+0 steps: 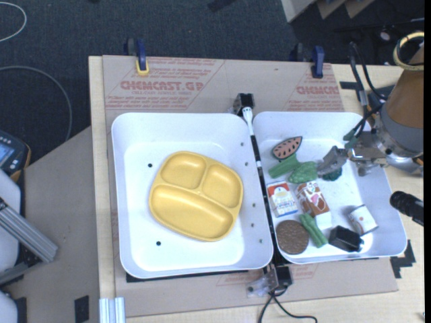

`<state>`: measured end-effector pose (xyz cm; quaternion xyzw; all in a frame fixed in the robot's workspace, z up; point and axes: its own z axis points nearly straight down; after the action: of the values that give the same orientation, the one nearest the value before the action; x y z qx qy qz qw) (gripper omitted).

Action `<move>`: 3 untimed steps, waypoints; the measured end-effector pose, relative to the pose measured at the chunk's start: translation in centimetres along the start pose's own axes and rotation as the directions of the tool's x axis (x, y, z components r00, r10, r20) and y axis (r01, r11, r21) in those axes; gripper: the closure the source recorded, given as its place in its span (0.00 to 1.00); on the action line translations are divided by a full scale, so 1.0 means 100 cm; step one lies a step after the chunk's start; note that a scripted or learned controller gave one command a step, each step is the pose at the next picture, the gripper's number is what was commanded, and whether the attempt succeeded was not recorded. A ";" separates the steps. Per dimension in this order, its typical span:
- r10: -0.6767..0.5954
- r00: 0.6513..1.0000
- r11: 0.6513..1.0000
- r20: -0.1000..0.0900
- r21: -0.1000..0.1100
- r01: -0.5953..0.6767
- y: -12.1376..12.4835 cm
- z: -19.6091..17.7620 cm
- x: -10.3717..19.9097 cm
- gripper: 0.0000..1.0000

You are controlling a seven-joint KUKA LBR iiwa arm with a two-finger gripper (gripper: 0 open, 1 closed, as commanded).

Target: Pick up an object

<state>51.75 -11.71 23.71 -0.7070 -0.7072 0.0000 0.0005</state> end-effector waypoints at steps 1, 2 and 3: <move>-0.006 1.000 1.000 -0.005 0.010 0.006 -0.041 0.056 0.073 0.00; 0.002 1.000 1.000 0.001 -0.003 -0.002 -0.038 0.042 0.068 1.00; -0.009 1.000 1.000 -0.003 -0.008 0.009 -0.037 -0.023 0.140 1.00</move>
<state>48.05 2.32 26.06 -0.7037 -0.7105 -0.0039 -0.0015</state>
